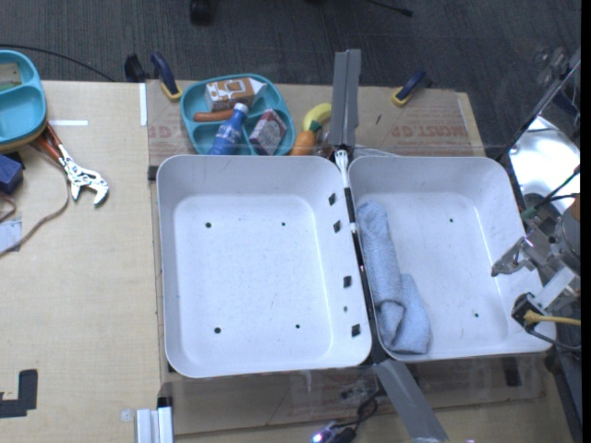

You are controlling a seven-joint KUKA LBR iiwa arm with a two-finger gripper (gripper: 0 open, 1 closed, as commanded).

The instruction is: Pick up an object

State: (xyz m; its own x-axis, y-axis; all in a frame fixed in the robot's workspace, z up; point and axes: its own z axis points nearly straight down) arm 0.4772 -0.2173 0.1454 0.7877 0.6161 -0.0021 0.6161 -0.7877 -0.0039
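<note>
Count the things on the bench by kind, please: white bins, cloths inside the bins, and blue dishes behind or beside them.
White bins: 2, left and right
Grey-blue cloths: 1, in the right bin
Blue dishes: 2, behind the bins and far left
Total: 5

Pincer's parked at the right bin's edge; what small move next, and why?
Probably swing the pincer left, above the crumpled grey-blue cloth. The cloth lies along the left wall of the right white bin, apart from the pincer, which sits at that bin's right rim.
</note>
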